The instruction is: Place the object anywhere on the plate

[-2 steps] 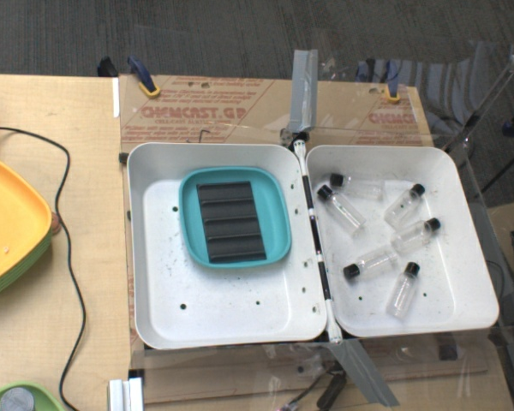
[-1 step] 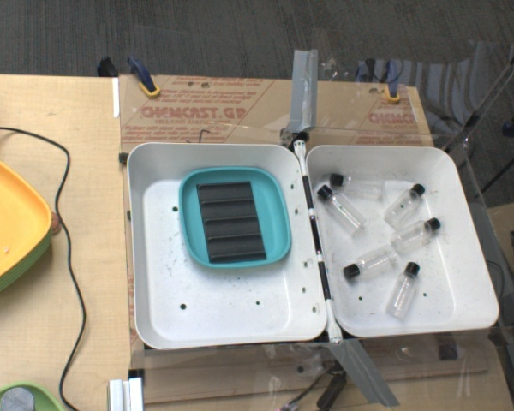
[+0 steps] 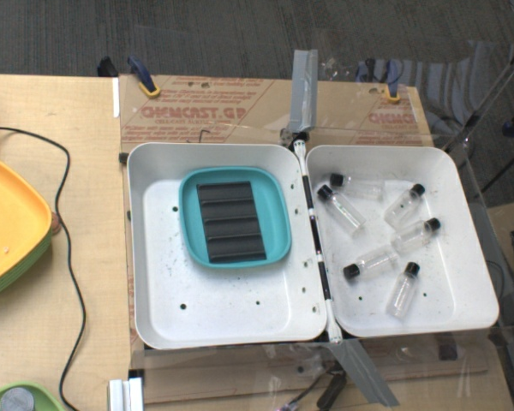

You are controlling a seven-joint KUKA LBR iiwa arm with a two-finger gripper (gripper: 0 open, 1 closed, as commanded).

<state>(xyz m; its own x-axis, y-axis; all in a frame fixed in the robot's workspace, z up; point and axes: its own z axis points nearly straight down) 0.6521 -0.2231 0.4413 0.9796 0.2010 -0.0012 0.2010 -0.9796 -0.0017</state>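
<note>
Loosely scattered across the right-hand shallow white bin: six clear plastic vials with black caps, all lying flat. Long axes at mixed slants, mostly diagonal; caps toward the upper left on two, the upper right on three, the lower left on one. Centred in the left white bin, well apart from the vials: one teal rounded-square plate carrying a dark ribbed block. Between them, both bins' walls. On the wooden tabletop at far left, stacked yellow dishes and one black cable.
</note>
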